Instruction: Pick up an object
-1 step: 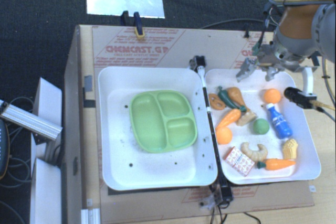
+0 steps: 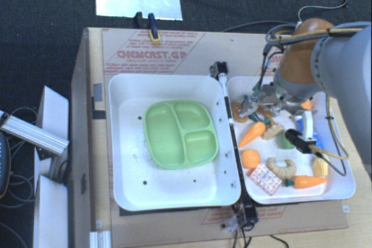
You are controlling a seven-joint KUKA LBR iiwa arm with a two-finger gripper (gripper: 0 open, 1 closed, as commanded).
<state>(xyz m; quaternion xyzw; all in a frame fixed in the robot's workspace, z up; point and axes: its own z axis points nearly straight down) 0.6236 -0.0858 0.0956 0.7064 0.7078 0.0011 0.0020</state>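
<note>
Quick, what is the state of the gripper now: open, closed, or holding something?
Gripper: low in the right bin, over the toy food beside the carrot; open or closed cannot be told, and nothing is seen held.

A single fixed camera looks down at a slant from well above the table (image 2: 174, 46), taking in both white bins (image 2: 125, 142) whole, with dark floor toward 12 o'clock and 9 o'clock.

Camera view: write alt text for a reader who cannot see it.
A grey robot arm lowers its gripper into the right bin, among toy carrots, an orange and other small items. The left bin holds a green divided plate.
</note>
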